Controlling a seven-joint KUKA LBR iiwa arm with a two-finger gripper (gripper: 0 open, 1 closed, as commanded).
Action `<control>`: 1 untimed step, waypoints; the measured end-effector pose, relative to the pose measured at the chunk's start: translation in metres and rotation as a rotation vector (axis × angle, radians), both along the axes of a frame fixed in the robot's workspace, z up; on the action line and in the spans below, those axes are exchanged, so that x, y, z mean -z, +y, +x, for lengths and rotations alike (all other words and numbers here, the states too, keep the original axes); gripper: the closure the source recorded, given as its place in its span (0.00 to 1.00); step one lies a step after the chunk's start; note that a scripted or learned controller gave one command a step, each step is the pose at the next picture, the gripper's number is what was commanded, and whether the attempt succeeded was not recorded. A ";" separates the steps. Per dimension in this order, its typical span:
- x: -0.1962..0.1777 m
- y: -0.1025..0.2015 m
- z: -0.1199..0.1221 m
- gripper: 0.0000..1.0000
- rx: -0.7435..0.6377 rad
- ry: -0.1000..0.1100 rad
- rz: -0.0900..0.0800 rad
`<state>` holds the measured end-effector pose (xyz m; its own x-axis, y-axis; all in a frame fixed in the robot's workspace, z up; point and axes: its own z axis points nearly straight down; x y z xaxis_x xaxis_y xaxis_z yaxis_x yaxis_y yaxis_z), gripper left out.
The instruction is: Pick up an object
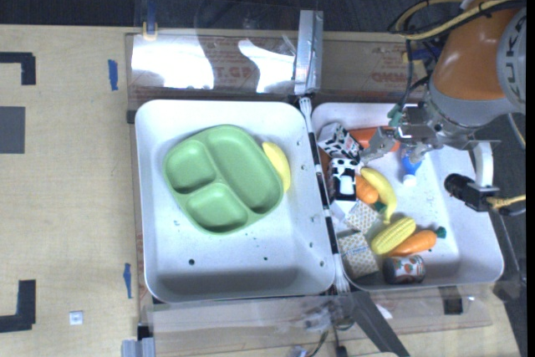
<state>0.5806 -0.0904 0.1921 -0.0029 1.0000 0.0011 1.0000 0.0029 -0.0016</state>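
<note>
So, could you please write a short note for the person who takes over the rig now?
End effector: over the back of the right bin; whether it is open or shut cannot be told. No object is seen held in it.
Right bin: banana, corn cob, carrot, can, black-and-white toy.
Left bin: green divided plate, with a yellow object at its right edge.
Done: nothing picked yet.
Left: grasp and lift one object.
</note>
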 end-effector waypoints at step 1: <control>0.106 -0.036 -0.039 0.00 -0.144 -0.008 -0.003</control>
